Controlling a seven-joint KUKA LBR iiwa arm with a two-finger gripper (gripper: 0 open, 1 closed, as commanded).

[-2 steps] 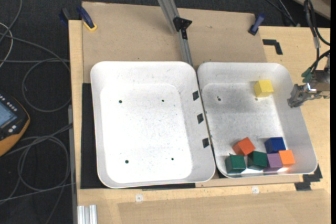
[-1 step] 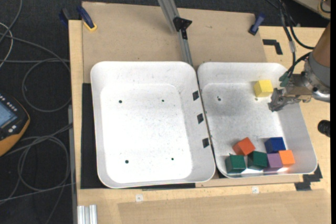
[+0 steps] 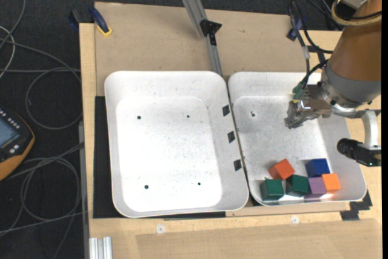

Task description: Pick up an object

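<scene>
Coloured blocks lay huddled in the near corner of the right bin (image 3: 254,103): an orange block (image 3: 282,169) tilted on edge, a dark green block (image 3: 273,188) nearest the divider between the bins, another green block (image 3: 299,183) just beside it, a purple block (image 3: 317,186), a blue block (image 3: 317,167) behind that, and a second orange block (image 3: 331,182) closest to the bin's outer wall. Something white lay beneath the green ones, too small to identify. Any of these would serve as the object to pick up.

Farther into the right bin than the cluster, and well apart from it, the tool (image 3: 295,118) hung over bare white floor with nothing visible in its grip; how wide it stood could not be told from this angle. The grey arm (image 3: 357,63) with its orange band reached in past the bin's outer wall.

Across the divider, the left bin (image 3: 121,88) sat on the wooden counter (image 3: 151,27).

Judging by this, the approach step was in hand, with no grasp yet made. The next move would call for shifting toward the bin's near corner and descending on one block; the tight packing could make a clean grip awkward.
</scene>
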